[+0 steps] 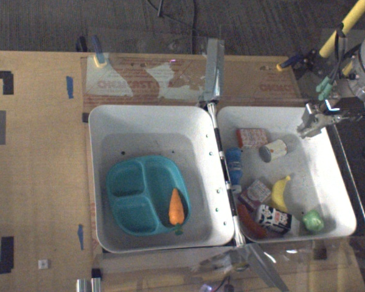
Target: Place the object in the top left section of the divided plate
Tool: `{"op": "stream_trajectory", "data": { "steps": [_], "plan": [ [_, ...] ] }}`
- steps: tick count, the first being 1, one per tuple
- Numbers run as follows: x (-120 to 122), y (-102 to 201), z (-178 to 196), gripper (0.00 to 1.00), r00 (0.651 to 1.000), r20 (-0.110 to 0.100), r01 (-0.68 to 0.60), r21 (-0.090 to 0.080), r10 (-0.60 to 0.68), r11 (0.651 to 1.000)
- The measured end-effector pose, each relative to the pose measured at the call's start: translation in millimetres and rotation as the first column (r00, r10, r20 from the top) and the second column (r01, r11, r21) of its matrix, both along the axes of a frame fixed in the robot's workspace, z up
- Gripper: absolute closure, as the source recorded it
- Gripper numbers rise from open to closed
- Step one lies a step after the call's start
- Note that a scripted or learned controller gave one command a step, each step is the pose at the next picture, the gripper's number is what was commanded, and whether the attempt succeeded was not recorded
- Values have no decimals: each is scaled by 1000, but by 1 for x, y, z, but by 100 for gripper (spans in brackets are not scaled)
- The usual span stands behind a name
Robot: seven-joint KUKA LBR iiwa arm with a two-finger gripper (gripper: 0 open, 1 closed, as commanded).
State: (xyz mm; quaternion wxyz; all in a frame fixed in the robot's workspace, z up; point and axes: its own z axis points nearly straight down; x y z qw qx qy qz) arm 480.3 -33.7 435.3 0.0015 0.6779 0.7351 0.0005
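A teal divided plate [137, 215] lies in the left bin [109, 132]. Its top left section [126, 181] is bare. An orange carrot [177, 207] rests in the plate's long right section, green end toward the front. My gripper [311, 125] hangs over the far right corner of the right bin [337, 187], well away from the plate. Nothing shows held in it. The nearest object to it is a white and grey cup [274, 149] lying on its side.
The right bin holds several items: a red box [252, 137], a blue bottle [233, 163] by the divider, a banana [281, 191], a green object [313, 221], a black-and-white carton [274, 219] and a small packet [257, 192]. The metal rims meet between the bins.
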Motion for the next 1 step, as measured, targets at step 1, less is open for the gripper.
{"op": "stream_trajectory", "data": {
  "steps": [1],
  "plan": [
    [1, 2, 10, 100, 1000, 3, -3, -2, 3, 1000]
  ]
}}
